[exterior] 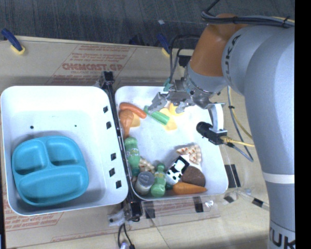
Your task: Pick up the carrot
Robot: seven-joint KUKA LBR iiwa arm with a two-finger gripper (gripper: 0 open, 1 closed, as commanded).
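Observation:
An orange carrot (132, 109) with a green top (160, 118) lies near the back left of the right bin (215, 160). A second tapered orange piece (189, 189) lies along that bin's front wall. My gripper (168, 104) hangs over the back of the right bin, just above and to the right of the green top. Its fingers (154, 104) are spread open with nothing between them. A small yellow item (171, 112) lies right under the gripper.
The right bin also holds an orange lump (127, 121), green cans (131, 150), a brown item (193, 176), a black-and-white toy (177, 168) and a waffle-like piece (191, 152). A blue divided tray (49, 169) lies in the left bin (52, 108).

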